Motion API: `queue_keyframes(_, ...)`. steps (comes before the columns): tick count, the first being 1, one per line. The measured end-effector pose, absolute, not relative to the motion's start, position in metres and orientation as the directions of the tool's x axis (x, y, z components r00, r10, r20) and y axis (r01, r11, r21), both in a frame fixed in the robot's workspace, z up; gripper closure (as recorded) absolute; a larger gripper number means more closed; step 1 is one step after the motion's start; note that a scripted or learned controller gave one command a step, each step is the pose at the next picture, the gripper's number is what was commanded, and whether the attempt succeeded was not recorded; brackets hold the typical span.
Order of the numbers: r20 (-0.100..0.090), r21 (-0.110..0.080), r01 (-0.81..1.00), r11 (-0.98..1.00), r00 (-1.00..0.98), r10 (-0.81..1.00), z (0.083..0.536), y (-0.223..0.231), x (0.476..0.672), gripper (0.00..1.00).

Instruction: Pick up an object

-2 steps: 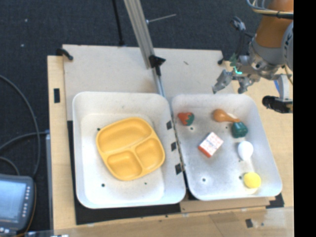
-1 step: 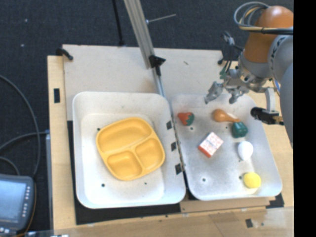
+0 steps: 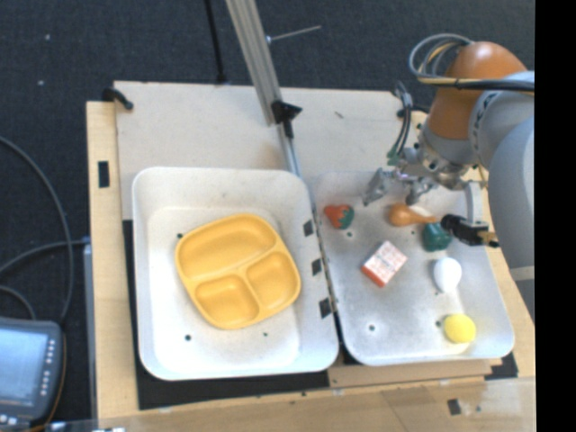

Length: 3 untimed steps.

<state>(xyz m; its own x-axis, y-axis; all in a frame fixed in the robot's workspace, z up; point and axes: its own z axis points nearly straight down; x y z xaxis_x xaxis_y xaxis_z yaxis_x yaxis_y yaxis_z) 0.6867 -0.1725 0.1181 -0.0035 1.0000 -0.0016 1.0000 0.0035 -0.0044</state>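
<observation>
A: Claw point(image 3: 402, 187) sits low over the far end of the right bin point(image 3: 360, 331). Fingers look spread, one prong angled left toward the bin's middle, nothing between them.

B: Nearest object?

A: Orange oval piece point(image 3: 408, 213), just beside the claw on the near side. Can't tell whether they touch. Dark green piece point(image 3: 437, 236) lies right of it, close to a black part of the arm.

B: Rest of that bin?

A: Small red and green item point(image 3: 338, 215) near the left wall. Red and white cube point(image 3: 384, 264) around the centre, tilted. White egg-shaped thing point(image 3: 446, 274) right of the cube. Yellow ball point(image 3: 459, 328) at the near right corner, well apart from the claw.

B: Left bin?

A: Left bin point(image 3: 162, 349) holds a yellow divided plate point(image 3: 237, 269), three compartments, lying flat.

B: Arm?

A: Arm point(image 3: 508, 151) comes in from the right, orange band point(image 3: 477, 75) above the wrist, cables looped over it. Both bins rest on the tabletop point(image 3: 180, 124); a metal post point(image 3: 256, 48) rises from behind them.
</observation>
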Motion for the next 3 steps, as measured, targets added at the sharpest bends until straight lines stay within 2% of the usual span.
queue_keyframes(1, -0.003, -0.003, 1.000, 0.005, -0.005, 1.000, 0.101, -0.174, 0.687, 0.00)
queue_keyframes(2, -0.005, 0.000, 1.000, 0.007, -0.007, 1.000, 0.114, -0.175, 0.687, 1.00)
queue_keyframes(3, -0.003, 0.009, 1.000, -0.001, 0.001, 1.000, 0.180, -0.177, 0.686, 1.00)
